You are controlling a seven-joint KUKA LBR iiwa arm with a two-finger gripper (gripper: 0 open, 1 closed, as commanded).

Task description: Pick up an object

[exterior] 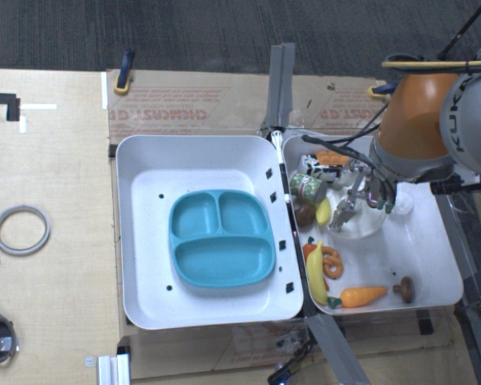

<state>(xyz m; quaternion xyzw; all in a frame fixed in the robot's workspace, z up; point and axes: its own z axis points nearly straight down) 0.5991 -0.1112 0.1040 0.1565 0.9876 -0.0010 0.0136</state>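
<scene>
Near edge of right bin (pixel 433 295): carrot (pixel 362 296) and a small brown piece (pixel 403 288), banana (pixel 314 273) along the left wall with a pretzel (pixel 332 261) touching it. Further back, hand (pixel 354 205) hangs low over the bin's middle, arm (pixel 421 123) coming in from the right. Can't tell if hand is apart or together, nothing seen between its tips. Small yellow piece (pixel 324 211) just left of hand, green can (pixel 306 186) beyond that. Left bin (pixel 136 239) holds a blue divided plate (pixel 222 237). Tape ring (pixel 19 229) on the counter (pixel 48 311), far left.
</scene>
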